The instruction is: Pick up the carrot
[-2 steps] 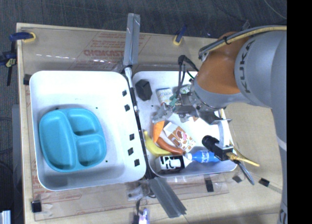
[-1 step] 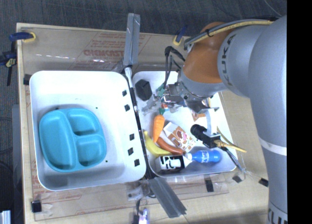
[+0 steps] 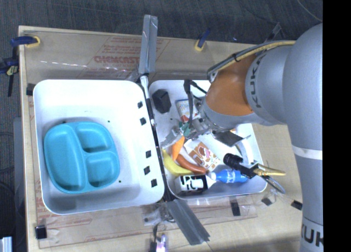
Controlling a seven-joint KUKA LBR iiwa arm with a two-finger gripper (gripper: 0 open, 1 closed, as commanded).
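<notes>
Carrot (image 3: 179,147) looks light, stiff and smooth, best pinched mid-length; whether the gripper (image 3: 189,129) is clenched is unclear.

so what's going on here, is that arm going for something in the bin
A grey KUKA arm with an orange band reaches from the right over the right bin, its hand low among a pile of clutter. The carrot lies just below the hand, beside a banana, a snack packet and a blue bottle. I cannot tell whether the hand has hold of anything. The left bin holds a blue divided tray, untouched.
</notes>
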